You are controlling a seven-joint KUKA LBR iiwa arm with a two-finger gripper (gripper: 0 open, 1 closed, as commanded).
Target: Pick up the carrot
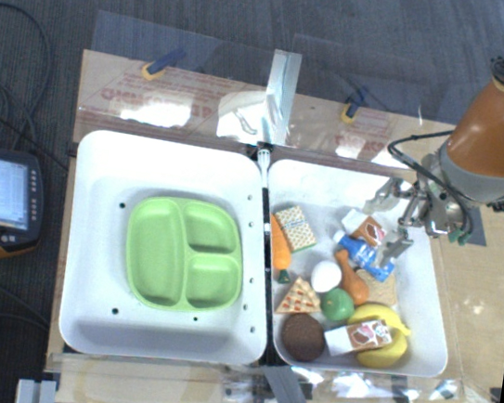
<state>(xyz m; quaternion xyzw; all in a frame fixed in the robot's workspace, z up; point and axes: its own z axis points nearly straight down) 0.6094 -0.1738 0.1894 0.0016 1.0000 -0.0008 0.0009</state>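
two white bins side by side, green divided plate (186,252) sitting in the left bin (90,219). right bin (429,335) crowded with toy food. taking the white egg (326,276) as landmark: carrot (279,245) well to its left, lying along the bin's left wall beside the central divider, orange body long and narrow. cracker-like square (295,228) up and left of the egg, just beside the carrot. pizza-like wedge (299,298) below-left of the egg, green round fruit (338,305) just below it, brown round item (304,336) further down, banana (384,333) and a small carton (359,335) down to the right. blue packet (363,257) and a second orange piece (352,280) just right of the egg.

gripper (396,229) up and right of the egg, hanging over the packets, far from the carrot. cannot tell how the end effector is set from here.

likely trouble: carrot pressed against the wall, so little room for a finger on that side; a descent could clip the divider, or catch the cracker instead. could also mistake the other orange piece near the egg for the target.
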